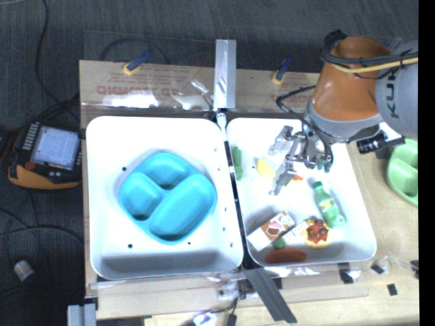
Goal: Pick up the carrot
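Orange carrot (pixel 285 177) in gripper (pixel 281 182), rt bin (pixel 363 233)

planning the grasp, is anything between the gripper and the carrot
Nothing visible does. The gripper hangs right over the orange piece that looks like the carrot, partly hiding it. The yellow piece lies beside it toward the other bin, and the bottle lies nearer the camera; both are apart from it.

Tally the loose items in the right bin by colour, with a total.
Green: 2, bottle and long green vegetable
Yellow: 1, yellow piece
Orange: 1, carrot below the gripper
Red-brown: 1, sausage
Multicoloured: 2, snack packets
Total: 7
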Motion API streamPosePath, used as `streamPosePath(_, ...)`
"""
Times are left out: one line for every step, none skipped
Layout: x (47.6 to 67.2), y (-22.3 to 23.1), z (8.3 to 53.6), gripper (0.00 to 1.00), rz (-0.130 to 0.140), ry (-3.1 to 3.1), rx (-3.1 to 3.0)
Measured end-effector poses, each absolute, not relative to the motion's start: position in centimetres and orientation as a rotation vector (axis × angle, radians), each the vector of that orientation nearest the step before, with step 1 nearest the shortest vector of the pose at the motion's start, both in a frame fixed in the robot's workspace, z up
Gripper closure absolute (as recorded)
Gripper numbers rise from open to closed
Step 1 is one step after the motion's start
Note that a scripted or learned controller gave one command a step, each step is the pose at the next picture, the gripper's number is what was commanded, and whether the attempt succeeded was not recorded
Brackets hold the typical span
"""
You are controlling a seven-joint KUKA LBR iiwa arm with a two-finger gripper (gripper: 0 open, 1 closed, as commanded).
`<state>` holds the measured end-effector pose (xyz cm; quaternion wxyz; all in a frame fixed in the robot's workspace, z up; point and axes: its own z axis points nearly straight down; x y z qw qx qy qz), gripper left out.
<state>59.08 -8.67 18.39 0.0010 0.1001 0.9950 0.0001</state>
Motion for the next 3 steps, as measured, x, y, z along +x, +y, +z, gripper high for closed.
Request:
streamPosePath(65.2, -10.9, 9.4, 0.00, 0.002, 3.136, 0.074)
streamPosePath(66.3, -5.0, 18.5, 0.00, 0.002, 3.133, -0.162)
streamPosePath(66.3, -14.9, 32.4, 0.00, 0.000, 3.117, -0.342)
